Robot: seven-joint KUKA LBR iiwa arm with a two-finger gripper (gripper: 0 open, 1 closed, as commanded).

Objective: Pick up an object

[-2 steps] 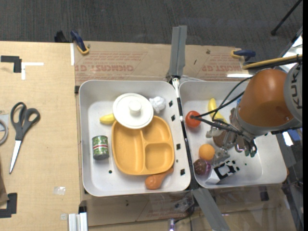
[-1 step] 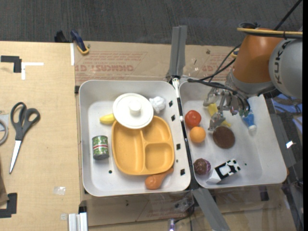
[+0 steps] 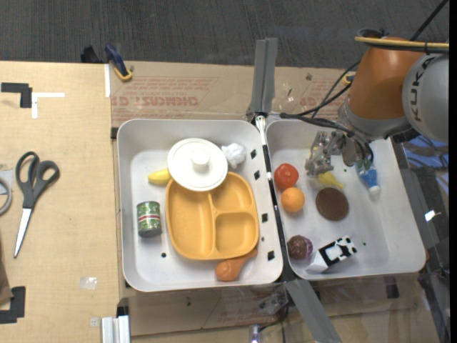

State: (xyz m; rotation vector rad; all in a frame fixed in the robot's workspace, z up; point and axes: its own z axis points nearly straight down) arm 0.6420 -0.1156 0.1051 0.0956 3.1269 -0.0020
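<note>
My gripper hangs low over the far part of the right bin, under the orange wrist band. Just below it lies a small yellow piece, and a blue and white tube lies to its right. Nothing shows in its grasp. The same bin holds a red tomato, an orange, a brown disc, a purple ball and a black and white toy.
The left bin holds an orange divided tray, a white lidded bowl, a yellow fruit, a green can, a white crumpled item and an orange vegetable. Scissors lie on the bench at left.
</note>
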